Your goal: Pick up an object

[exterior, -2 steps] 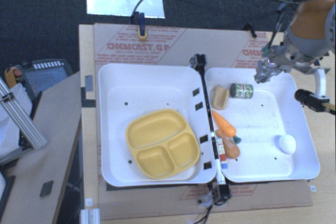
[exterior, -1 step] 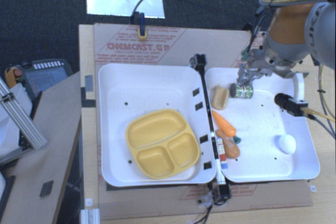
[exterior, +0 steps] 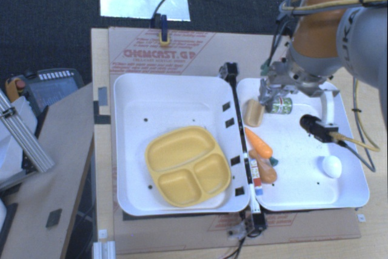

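The gripper [exterior: 271,96] hangs low over the far left corner of the right bin [exterior: 303,188], carried by the arm that enters from the right of the camera view. Whether the gripper is open or closed cannot be determined from this view, and nothing is visibly held in it. Two objects lie closest to the tool. The small green-labelled can [exterior: 282,107] lies on its side just beside the gripper, toward the near right, and is partly hidden by it; its long axis runs roughly across the bin. The tan wedge [exterior: 253,113] lies just beside the gripper on the near left, close to the dividing wall between the bins, with its long axis running from far to near. Both objects are near the tool, but the can appears to be the closer one, so the coming move most likely requires only a short offset toward the near right followed by a descent. The carrot [exterior: 259,143] lies farther toward the near edge, angled across the bin, with a brown sausage-shaped piece [exterior: 267,171] just beyond it. The egg [exterior: 331,166] rests well apart on the right side. The left bin [exterior: 176,100] holds a yellow divided tray [exterior: 179,151], well apart from the tool.
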`<state>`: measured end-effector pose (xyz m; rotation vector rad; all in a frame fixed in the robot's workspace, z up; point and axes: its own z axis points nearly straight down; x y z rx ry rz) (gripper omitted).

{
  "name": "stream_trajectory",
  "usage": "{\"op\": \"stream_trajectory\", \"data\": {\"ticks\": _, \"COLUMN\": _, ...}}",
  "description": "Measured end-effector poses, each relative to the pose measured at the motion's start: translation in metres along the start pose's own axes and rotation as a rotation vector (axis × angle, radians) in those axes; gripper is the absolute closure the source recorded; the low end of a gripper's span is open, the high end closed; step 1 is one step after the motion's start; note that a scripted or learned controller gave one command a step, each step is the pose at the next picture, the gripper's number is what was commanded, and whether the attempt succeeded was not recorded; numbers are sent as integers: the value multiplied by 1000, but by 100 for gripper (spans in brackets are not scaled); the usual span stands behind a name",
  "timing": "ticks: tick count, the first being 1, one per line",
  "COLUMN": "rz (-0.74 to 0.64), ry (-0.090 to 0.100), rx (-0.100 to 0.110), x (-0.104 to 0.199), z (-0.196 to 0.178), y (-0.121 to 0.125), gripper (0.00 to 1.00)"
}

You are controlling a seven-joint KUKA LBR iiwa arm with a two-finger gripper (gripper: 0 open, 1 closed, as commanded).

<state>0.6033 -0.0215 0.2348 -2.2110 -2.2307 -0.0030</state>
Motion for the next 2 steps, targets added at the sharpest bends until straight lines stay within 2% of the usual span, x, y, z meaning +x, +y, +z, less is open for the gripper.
{"op": "stream_trajectory", "data": {"ticks": 1, "rz": -1, "ry": 1, "rx": 2, "x": 53, "z": 11, "y": -19, "gripper": 100}}
{"op": "stream_trajectory", "data": {"ticks": 2, "rz": -1, "ry": 0, "rx": 1, "x": 105, "z": 20, "y": -24, "gripper": 100}}
